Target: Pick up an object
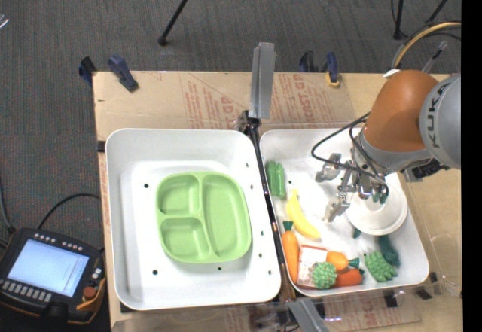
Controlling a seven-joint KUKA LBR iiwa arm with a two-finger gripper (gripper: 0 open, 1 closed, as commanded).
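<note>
1. You are looking down on two white bins sitting side by side on the bench: the left bin [120,172] is carrying a green divided plate [202,217], and the right bin [301,144] is holding the toy food.
2. The arm [403,116] is reaching in from the right, and its gripper [340,206] is hanging over the middle of the right bin, just beside a white bowl [380,219].
3. You cannot tell whether the gripper is open or closed; nothing is showing between its tips.
4. The pickable objects are lying below and left of the gripper: a banana [301,217], a carrot [291,249], a green piece [276,178] along the bin's left wall, and a cluster of green and orange pieces [339,272] near the front edge.
</note>
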